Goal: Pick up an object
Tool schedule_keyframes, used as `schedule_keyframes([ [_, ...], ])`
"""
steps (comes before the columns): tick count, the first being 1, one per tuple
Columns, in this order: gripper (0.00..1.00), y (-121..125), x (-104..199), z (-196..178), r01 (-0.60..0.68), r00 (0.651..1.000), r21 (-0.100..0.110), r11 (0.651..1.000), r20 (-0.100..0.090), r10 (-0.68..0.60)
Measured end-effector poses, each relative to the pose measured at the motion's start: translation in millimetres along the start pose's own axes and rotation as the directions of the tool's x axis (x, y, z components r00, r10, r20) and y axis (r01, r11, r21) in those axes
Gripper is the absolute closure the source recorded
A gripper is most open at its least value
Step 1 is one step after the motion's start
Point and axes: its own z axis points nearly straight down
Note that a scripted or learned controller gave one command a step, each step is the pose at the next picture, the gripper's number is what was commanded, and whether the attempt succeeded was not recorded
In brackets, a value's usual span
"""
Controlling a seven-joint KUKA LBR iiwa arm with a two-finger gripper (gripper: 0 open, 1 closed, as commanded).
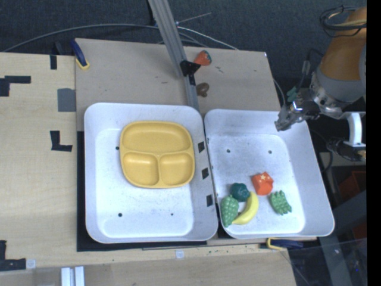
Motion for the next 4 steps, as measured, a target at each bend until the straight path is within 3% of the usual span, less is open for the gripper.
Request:
schedule_keyframes([
  [1,1.00,1.0,0.4,-28.3,0.000,1.000,0.003,1.000,-0.001,0.000],
  [4,1.00,-33.0,152.9,7.7,0.005,1.000,0.010,1.000,-0.003,-0.005],
])
